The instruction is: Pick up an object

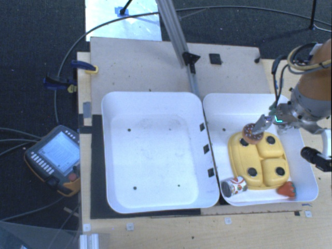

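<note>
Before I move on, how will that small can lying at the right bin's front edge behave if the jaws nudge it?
The small can lies on its side, so it will probably roll. It looks light and may skid away. The yellow tray beside it could stop it.

Dark carpet floor [31,30] around pale bench [140,66].

Even, bright overhead light washes both white bins [155,154] nearly to glare, flattening their walls and leaving only faint shadows along the rims. A reflective panel [122,14] at top left blows out pale blue-white. The dark floor [36,30] holds grainy texture. The arm [314,87] at right looks soft, possibly from motion blur; overall sharpness is modest.
</note>
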Tool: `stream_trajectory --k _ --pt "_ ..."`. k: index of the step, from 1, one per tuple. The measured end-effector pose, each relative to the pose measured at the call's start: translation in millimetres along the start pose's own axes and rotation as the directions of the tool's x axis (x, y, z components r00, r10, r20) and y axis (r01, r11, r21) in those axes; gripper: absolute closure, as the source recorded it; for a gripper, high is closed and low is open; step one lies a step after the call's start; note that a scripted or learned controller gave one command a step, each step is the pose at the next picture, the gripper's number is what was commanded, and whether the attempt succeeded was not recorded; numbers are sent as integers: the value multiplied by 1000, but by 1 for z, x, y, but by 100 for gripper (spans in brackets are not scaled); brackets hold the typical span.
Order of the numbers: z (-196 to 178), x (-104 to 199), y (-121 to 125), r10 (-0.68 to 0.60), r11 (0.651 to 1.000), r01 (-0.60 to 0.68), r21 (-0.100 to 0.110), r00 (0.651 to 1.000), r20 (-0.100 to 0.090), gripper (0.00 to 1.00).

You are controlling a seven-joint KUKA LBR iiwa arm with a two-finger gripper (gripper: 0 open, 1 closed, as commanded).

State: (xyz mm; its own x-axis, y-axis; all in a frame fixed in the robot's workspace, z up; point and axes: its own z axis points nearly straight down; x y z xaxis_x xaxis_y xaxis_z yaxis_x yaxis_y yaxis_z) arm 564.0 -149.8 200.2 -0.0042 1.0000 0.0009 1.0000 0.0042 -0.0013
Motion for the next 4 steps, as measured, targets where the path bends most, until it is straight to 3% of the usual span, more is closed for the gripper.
stream_trajectory --k 1,3,4 --pt "-1 0 1 0 1000 0 -3 1000 0 0" --pt "84 17 3 -6 1000 6 -11 1000 -7 0" --pt "97 25 10 -7 1000 7 -21 1000 -15 0"
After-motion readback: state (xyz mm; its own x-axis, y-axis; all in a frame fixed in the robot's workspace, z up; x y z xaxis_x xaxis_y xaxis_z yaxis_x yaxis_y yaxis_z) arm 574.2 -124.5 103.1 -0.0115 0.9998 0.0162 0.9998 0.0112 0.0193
